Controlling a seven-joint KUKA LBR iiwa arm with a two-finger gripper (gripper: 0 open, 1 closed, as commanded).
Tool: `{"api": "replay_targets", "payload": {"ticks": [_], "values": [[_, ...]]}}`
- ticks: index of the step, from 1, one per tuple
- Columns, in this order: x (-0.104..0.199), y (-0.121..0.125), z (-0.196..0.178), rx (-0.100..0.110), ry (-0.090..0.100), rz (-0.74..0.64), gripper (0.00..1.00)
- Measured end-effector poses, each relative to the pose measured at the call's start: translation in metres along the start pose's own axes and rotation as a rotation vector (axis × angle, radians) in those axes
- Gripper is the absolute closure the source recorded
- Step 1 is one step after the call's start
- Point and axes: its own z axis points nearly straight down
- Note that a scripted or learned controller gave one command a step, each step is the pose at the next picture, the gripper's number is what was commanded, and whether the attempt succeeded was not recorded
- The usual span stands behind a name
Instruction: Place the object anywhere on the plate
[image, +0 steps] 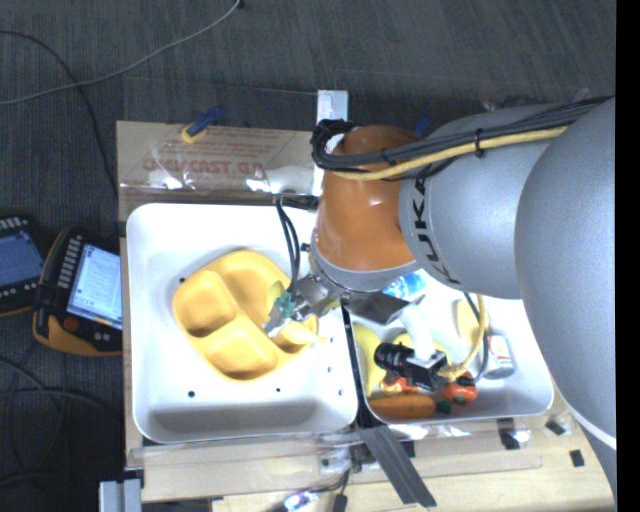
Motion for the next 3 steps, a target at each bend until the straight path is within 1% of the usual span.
{"api": "replay_targets", "payload": {"ticks": [1,2,3], "values": [[-0.056,-0.006,0.011,0.000,0.000,0.109,1.00],[-0.056,-0.054,-0.024,0.000,0.000,0.321,1.00],[-0.037,0.008,-0.005,0.000,0.000,0.373,1.00]]}}
